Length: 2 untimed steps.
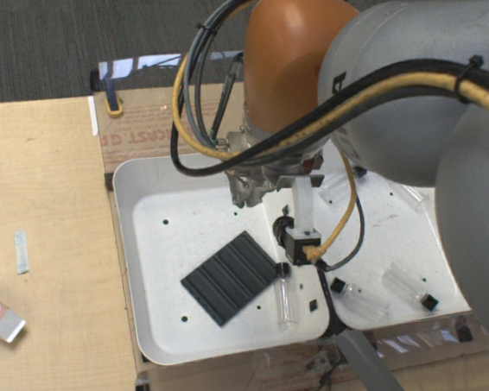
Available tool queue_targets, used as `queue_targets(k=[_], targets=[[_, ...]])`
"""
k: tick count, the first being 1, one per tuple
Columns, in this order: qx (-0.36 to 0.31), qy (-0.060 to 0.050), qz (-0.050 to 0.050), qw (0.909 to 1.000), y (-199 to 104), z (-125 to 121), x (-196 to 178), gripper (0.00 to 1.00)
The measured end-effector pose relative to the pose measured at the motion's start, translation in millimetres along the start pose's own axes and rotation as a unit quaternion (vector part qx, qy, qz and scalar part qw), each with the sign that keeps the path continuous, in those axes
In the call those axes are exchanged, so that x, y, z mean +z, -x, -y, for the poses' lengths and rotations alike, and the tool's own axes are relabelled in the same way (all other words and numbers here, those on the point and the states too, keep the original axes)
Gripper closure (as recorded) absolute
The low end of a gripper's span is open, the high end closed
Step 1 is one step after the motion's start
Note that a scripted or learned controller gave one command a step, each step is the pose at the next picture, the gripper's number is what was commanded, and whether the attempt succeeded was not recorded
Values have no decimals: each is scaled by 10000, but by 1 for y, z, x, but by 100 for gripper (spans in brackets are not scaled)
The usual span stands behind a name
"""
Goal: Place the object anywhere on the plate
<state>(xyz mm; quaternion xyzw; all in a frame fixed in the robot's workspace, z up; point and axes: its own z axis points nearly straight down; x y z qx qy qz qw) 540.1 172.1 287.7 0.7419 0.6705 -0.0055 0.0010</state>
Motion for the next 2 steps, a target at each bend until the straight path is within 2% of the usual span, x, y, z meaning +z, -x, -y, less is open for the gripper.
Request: queue_targets(k=[1, 2], targets=[[-1234, 22, -27, 9923, 46, -26, 1, 100], [-2916, 37, -24, 9565, 34, -68, 14, 100]])
